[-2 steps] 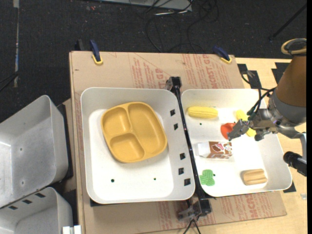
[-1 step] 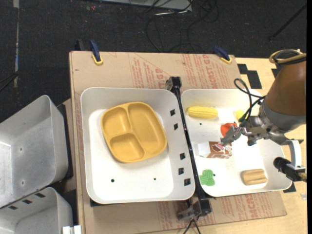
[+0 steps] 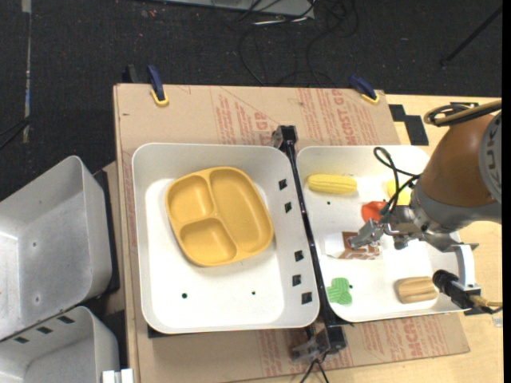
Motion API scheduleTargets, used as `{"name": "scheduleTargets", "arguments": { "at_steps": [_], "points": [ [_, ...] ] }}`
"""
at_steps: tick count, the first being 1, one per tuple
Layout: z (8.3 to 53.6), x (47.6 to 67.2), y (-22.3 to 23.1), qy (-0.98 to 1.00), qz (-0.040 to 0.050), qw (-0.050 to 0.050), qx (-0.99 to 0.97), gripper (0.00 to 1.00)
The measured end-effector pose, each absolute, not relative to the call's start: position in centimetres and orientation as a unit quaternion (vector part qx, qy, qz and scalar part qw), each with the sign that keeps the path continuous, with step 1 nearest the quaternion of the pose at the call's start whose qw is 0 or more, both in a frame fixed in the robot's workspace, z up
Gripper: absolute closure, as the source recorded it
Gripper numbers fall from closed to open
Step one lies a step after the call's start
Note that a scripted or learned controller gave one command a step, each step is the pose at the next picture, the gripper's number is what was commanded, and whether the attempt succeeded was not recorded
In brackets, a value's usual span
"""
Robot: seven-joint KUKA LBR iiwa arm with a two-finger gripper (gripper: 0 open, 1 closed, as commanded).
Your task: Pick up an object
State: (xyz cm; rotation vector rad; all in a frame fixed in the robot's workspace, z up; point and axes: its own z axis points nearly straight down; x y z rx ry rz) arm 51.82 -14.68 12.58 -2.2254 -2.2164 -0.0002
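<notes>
My gripper (image 3: 372,234) is low in the middle of the right bin (image 3: 351,313), directly over a flat brown piece (image 3: 354,247) and touching or nearly touching it. A small red object (image 3: 372,210) lies just behind the gripper. A yellow corn cob (image 3: 332,184) rests at the back of the bin. At the front edge sits a green ridged toy (image 3: 341,292), with a tan bread-like block (image 3: 415,290) at the front right. A bit of yellow (image 3: 390,188) peeks out behind the arm's cable.
The left bin (image 3: 160,309) holds a yellow divided plate (image 3: 218,215). A black divider rail (image 3: 304,230) runs between the bins. The arm's grey body (image 3: 463,182) covers the right bin's far right side. Grey tubs (image 3: 48,238) stand off the bench to the left.
</notes>
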Motion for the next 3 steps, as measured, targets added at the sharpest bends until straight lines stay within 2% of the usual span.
{"name": "scheduleTargets", "arguments": {
  "at_steps": [1,3],
  "points": [
    [14.0,52.0,-14.6,-0.706,-0.0019,-0.002,-0.708,1.0],
    [21.9,52.1,-14.3,-0.708,-0.0009,-0.002,-0.706,1.0]
  ]
}}
